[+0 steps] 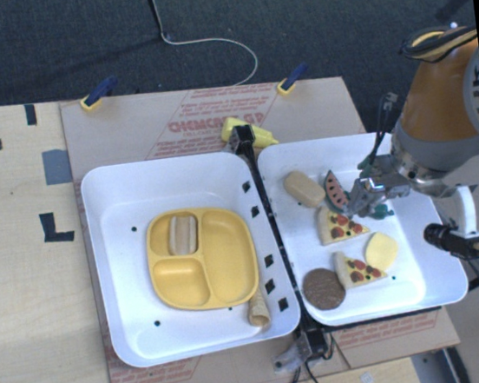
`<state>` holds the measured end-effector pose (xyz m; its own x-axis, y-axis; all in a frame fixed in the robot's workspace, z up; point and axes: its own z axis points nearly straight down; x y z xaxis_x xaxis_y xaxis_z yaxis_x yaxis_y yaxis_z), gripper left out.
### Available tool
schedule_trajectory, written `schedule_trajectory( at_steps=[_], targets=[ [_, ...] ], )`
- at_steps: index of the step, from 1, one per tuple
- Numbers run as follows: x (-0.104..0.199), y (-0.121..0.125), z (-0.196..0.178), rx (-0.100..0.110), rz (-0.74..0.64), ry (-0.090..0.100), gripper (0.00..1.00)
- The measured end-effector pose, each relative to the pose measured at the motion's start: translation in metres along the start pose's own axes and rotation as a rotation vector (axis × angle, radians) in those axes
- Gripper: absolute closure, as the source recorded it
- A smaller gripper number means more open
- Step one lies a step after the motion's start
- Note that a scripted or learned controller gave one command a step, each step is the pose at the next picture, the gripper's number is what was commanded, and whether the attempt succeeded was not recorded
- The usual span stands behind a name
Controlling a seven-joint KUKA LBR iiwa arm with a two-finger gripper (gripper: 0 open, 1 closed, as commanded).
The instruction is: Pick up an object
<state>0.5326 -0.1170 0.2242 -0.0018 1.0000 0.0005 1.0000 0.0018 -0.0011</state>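
My gripper (361,199) hangs low over the right bin (427,288), near its middle right. It sits just above and to the right of a pizza slice (340,227) and right of a watermelon slice (334,189). A tan bread-like piece (304,189) lies further left. A second pizza slice (359,268), a yellow round piece (381,252) and a brown cookie (324,289) lie toward the bin's front. A small teal thing (384,208) shows right beside the gripper; whether it is held is unclear.
The left bin (109,195) holds a yellow divided plate (223,267) with a tan piece (183,234) in one compartment, and a tan roll (258,312) by its front right corner. A yellow clamp (238,130) sits on the divider at the back.
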Motion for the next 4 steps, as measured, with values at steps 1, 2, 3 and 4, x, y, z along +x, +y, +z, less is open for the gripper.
schedule_trajectory(
  at_steps=[1,2,3,4],
  targets=[
    [0.048,0.014,-0.009,0.0,-0.005,0.001,1.0],
    [0.097,0.033,0.008,0.001,-0.004,0.0,1.0],
    [0.137,0.049,-0.008,-0.001,-0.003,0.0,1.0],
    [0.139,0.043,0.002,0.002,0.001,-0.002,1.0]
  ],
)
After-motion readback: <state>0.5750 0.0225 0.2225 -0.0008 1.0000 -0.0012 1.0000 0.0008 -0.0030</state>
